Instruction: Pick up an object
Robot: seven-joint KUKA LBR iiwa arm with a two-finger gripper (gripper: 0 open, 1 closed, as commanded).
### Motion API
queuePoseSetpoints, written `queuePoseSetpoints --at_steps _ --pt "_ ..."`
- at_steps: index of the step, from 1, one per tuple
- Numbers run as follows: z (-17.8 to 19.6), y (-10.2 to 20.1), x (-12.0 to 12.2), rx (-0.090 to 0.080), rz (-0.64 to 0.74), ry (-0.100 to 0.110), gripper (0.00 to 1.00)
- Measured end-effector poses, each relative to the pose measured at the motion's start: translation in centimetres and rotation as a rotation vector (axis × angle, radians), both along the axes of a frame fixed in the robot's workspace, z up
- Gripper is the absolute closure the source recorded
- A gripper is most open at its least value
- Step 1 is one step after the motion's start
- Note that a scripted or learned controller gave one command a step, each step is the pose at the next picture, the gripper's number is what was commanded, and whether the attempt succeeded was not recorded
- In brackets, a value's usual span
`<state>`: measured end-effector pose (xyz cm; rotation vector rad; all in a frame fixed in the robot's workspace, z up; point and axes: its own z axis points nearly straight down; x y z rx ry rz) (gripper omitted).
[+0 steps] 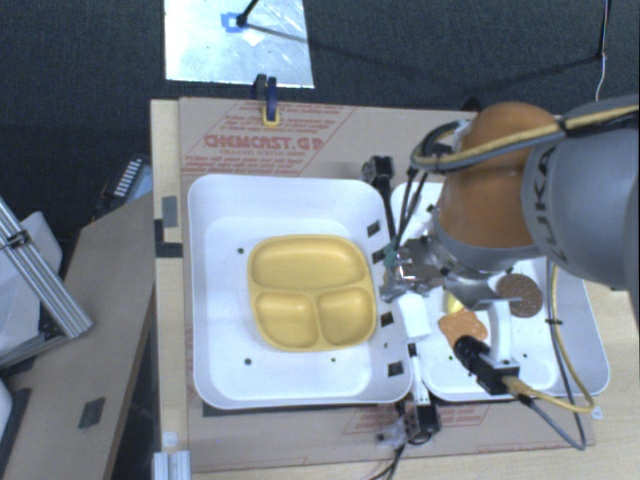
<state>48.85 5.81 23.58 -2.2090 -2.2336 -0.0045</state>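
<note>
A: Gripper (pixel 400 273) first: where is it in the camera view?

B: It sits low over the seam between the two white bins, at the end of the grey arm (pixel 585 208) that reaches in from the right. Its metal end lies just right of the left bin's (pixel 215 268) right wall and beside the yellow tray's right edge.

A: How wide is it?

B: I cannot tell. The orange band (pixel 495 173) and the wrist body cover most of it from above, and the small metal parts that stick out to the left are too tangled with brackets and cables to read.

A: Does it have hold of anything?

B: Nothing can be made out in its grasp. The metal tip looks close to the bin wall, but whether it touches I cannot say.

A: What lies in the bins?

B: A yellow divided tray (pixel 310 293) lies flat near the middle of the left bin, with one long compartment at the far side and two smaller ones nearer the camera. In the right bin (pixel 590 358) a brown round disc (pixel 520 294) rests just under the wrist, and a small orange piece (pixel 463 325) lies near it, toward the camera. Both sit right of the tool end, apart from it.

A: Anything else around?

B: A black connector with a yellow cable (pixel 490 373) hangs across the right bin's near part. The bins rest on a brown board printed with red lettering (pixel 262 140), and a shiny sheet (pixel 238 28) lies on the dark floor beyond.
</note>
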Motion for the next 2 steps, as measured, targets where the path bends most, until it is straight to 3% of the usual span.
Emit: queuePoseSetpoints --at_steps 1,2 --pt "0.47 5.02 0.08 0.0 -0.001 0.0 1.0" --pt "0.46 4.7 0.09 -0.001 -0.007 0.001 0.0"
